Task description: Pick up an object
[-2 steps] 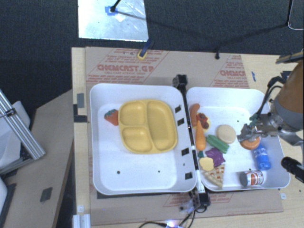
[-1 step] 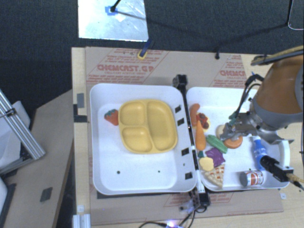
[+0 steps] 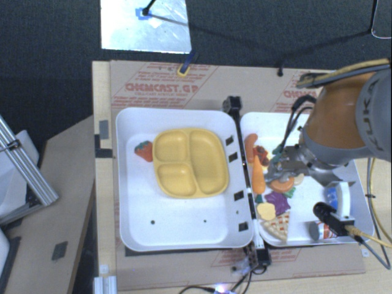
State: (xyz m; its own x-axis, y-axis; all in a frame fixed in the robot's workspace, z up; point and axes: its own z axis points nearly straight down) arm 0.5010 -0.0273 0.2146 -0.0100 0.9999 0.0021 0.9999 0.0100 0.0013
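Dark, speckled floor (image 3: 49, 54) all around, carpet-like in texture. On it, at the top, a shiny silvery sheet (image 3: 146, 17) with a small blue mark and a thin black rod slanting across. Below that, a brown printed board (image 3: 165, 84) covering the counter (image 3: 73, 164), pale tan along the left. At far left, a slanted metal rail (image 3: 21, 161). Thin black cables (image 3: 331, 41) trailing over the floor at upper right.

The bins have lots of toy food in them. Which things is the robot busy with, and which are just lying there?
Part of the job:
- end effector, low over the toy food in the right bin
- carrot
- purple piece
- pizza slice

Just lying about:
- yellow divided plate in the left bin
- strawberry beside the plate
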